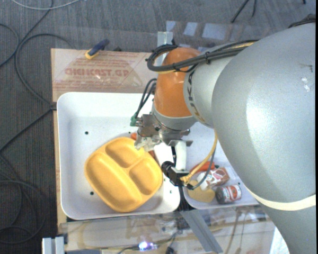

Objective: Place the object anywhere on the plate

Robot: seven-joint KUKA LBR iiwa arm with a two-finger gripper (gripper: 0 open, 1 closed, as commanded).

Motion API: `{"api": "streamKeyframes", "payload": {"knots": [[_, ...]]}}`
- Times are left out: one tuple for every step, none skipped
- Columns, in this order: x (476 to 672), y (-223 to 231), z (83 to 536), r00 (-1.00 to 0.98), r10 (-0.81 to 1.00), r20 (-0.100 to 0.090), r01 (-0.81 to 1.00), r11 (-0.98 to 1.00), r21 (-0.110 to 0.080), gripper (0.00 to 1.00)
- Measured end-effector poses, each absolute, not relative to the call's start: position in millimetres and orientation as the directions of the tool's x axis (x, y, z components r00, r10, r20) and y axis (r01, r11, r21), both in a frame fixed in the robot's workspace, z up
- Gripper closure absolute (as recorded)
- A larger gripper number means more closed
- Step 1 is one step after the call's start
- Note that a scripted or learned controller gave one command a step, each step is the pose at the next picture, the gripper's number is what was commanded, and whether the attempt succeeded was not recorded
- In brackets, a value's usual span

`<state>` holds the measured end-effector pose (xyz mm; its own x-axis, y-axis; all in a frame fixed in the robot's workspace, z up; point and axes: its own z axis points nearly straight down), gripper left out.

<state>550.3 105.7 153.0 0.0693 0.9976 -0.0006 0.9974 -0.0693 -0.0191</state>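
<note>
Gripper sits low over the left bin, at that bin's right side, just past the upper right edge of the plate; its metal body is seen from above and the wrist hides the tips, so open or closed cannot be told, and nothing can be seen held. Above it the orange band of the arm, wrapped by a loop of black cable; behind that the big grey arm fills the right of the view and covers most of the right bin. Plate is yellow, with three compartments, lying flat in the left bin toward its lower right corner, its right rim close against the wall between the two bins. Its compartments look bare. Left bin otherwise shows white floor along its left and upper sides. In the uncovered lower left corner of the right bin, a cluster of small things: a red and white packet, a dark can lying on its side just below it, and a tan flat piece near the bin's lower edge, all close together. Which of these is the task's object cannot be told. Cardboard sheet lies beyond the left bin's upper edge, a small blue and yellow item at its far edge. Grey carpet with loose cables around.
</note>
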Motion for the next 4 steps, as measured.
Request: {"api": "streamKeyframes", "payload": {"knots": [[550.3,106,153,0.069,0.998,-0.001,0.997,-0.069,-0.019,0.00],[624.0,166,97,0.027,1.000,-0.004,1.000,-0.027,-0.005,0.00],[621.2,65,166,0.223,0.975,-0.007,0.975,-0.223,-0.003,0.00],[620.8,44,175,0.241,0.970,-0.038,0.970,-0.241,-0.001,1.00]]}}
